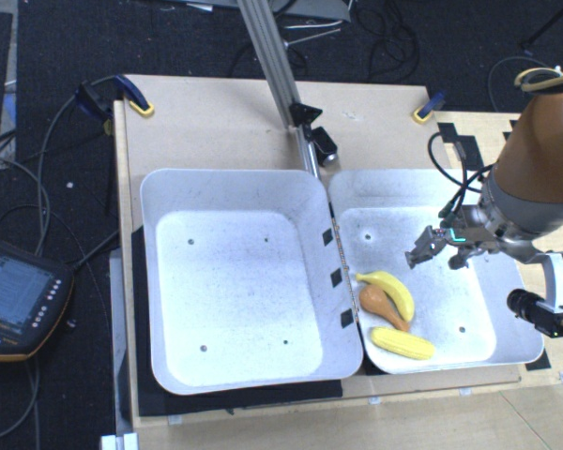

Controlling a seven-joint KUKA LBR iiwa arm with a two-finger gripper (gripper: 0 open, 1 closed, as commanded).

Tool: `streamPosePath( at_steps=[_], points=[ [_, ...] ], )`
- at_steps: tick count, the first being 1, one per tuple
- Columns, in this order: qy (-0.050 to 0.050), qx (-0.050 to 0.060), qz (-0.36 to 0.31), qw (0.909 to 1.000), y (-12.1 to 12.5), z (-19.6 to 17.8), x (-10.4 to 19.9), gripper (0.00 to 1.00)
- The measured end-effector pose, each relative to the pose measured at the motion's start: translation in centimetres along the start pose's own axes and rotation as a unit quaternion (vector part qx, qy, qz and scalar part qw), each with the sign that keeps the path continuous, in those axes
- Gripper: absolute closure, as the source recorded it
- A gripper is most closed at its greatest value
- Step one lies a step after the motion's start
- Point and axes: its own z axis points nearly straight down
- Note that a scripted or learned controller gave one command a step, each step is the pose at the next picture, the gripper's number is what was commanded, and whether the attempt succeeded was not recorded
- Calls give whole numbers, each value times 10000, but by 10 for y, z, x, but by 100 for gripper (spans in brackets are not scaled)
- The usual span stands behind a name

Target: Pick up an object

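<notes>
Bananas [390,290] and a brown pear [383,304] are clustered in the right bin [507,345]; above them the claw [435,249] is spread wide, ungripped.

banana [390,291], pear [385,306], lemon [403,345] — in right bin [469,200], near its left wall

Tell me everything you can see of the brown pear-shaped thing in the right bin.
The brown pear is small, orange-brown and smooth, like plastic. It lies on its side near the right bin's left wall, narrow end toward that wall. The curved banana arches over it, touching it along the top; the other yellow piece lies just below, close by or barely touching. The gripper hovers up and to the right, apart from it.
</notes>
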Motion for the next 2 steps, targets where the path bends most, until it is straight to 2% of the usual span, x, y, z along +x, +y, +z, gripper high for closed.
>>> streamPosePath(
  at_steps=[1,2],
  points=[
    [0,0,0,10000,0,0,0,0],
    [1,13,-3,10000,6,45,3,0]
  ],
)
